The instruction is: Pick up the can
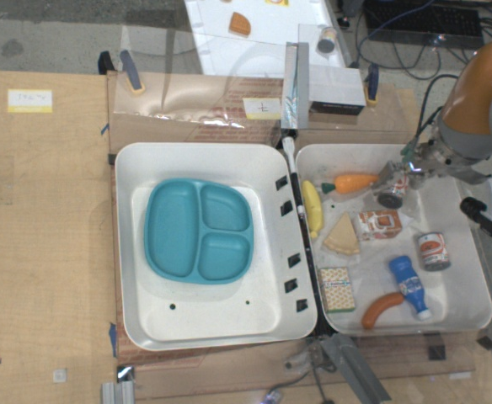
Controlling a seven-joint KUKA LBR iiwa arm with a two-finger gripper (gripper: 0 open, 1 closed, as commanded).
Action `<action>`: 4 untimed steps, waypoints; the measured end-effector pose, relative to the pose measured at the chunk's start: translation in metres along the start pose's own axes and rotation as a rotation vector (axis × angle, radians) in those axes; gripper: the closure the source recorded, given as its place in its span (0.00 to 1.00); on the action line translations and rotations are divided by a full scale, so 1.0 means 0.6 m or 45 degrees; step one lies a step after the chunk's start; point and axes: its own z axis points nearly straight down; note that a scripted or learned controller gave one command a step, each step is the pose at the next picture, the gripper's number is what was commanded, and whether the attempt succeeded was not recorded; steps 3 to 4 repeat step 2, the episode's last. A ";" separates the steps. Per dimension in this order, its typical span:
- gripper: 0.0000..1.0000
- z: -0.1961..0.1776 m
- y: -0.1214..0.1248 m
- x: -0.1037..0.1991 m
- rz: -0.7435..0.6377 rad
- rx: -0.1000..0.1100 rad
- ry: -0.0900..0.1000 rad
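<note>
Can [434, 251] apparently upright, axis vert.

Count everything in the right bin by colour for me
Orange: 2, carrot, sausage
Yellow: 1, banana
Blue: 1, bottle
Red-labelled: 2, can, packet
Tan: 2, sandwich, cracker box
Total: 8

Labels on the can [434, 251] and the bench are too small to read.

Glossy white plastic bins [136, 251]; smooth teal plastic tray [200, 231] (matt); bare pale wood bench [35, 225]
</note>
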 end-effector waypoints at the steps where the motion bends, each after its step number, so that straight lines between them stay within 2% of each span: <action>1: 1.00 -0.021 0.002 -0.002 -0.001 -0.007 -0.006; 2: 1.00 -0.189 0.000 0.092 0.011 -0.001 -0.003; 4: 1.00 -0.189 0.000 0.092 0.011 -0.001 -0.003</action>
